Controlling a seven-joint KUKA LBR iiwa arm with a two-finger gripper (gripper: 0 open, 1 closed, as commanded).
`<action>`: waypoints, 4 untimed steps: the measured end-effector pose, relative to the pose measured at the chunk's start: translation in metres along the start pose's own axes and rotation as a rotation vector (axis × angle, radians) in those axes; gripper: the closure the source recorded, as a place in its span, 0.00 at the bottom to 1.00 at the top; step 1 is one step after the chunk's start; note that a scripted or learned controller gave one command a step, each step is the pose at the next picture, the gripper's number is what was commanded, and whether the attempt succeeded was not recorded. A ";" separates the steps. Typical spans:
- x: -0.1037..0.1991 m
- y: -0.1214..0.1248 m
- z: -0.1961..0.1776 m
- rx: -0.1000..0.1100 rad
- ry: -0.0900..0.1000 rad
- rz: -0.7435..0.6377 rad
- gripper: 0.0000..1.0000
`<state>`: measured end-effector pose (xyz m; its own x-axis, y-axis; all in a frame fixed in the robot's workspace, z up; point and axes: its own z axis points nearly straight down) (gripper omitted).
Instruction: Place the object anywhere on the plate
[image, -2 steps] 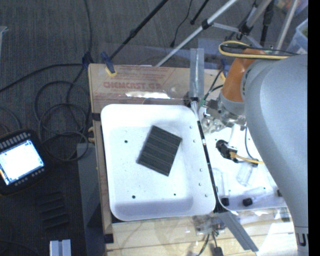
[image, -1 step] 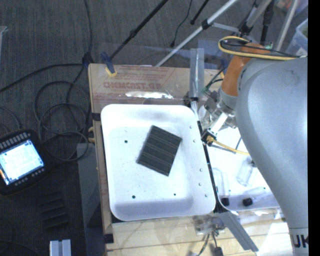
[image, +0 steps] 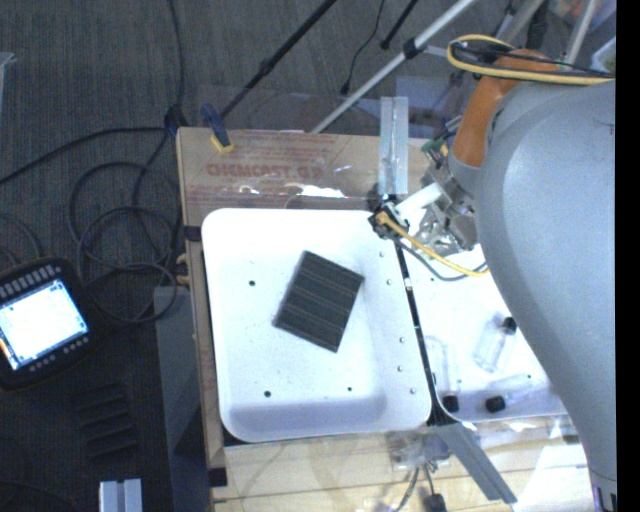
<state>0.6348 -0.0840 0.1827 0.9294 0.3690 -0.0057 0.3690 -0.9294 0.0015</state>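
A dark ribbed plate (image: 320, 301) lies flat in the middle of the left bin (image: 240, 400), its long side tilted toward the upper right. The thing to be placed seems to be one of the small clear items in the right bin (image: 455, 300), perhaps the little bottle with a dark cap (image: 493, 343); that is a guess, since they are tiny. The gripper (image: 432, 222) hangs over the top of the right bin, near the wall between the bins; its state cannot be told. So the plate lies to the gripper's left and a little nearer the camera, across that wall. The grey arm (image: 560, 250) covers much of the right bin. Yellow cable (image: 450, 268) loops under the wrist
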 end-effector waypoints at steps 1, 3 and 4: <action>0.029 -0.025 0.001 0.005 0.001 0.172 1.00; 0.035 -0.029 0.000 0.000 -0.001 -0.012 1.00; 0.054 -0.069 -0.020 0.004 0.001 0.102 1.00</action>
<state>0.6594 0.0004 0.2020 0.9622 0.2722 -0.0048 0.2722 -0.9622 -0.0020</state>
